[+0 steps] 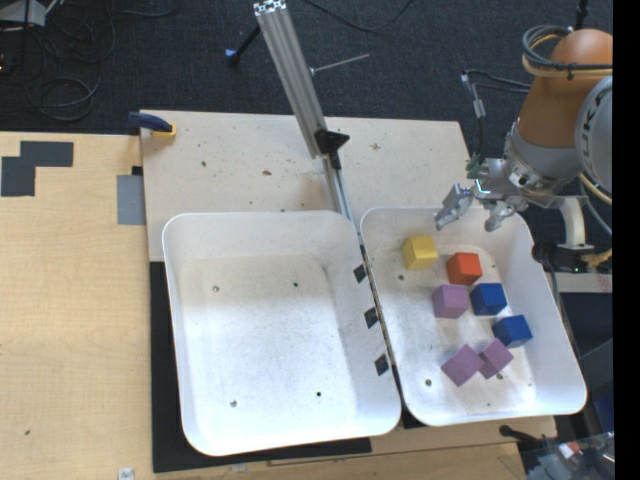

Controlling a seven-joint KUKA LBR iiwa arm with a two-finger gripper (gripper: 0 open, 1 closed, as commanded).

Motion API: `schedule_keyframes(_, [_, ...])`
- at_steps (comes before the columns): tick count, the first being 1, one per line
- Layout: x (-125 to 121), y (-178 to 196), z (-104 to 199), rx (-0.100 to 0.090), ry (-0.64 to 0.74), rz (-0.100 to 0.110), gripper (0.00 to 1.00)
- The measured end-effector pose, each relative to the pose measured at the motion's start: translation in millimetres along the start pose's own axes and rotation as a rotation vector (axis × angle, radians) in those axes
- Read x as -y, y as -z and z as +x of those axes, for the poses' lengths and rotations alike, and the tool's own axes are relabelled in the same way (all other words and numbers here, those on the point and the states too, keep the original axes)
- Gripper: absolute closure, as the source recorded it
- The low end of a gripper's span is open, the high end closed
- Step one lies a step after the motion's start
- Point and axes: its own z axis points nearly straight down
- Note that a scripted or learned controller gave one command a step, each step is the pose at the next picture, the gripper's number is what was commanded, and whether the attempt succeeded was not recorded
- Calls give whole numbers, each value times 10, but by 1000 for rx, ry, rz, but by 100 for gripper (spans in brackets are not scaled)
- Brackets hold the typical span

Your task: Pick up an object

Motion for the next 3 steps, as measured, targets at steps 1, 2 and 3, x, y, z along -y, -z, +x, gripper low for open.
schedule_keyframes(1, [-11,35,3,2,3,-5,0])
schedule_keyframes(2, [51,-556,-67,1,-2,0,0])
schedule_keyframes(3, [-13,-805,-75,6,0,-25,0])
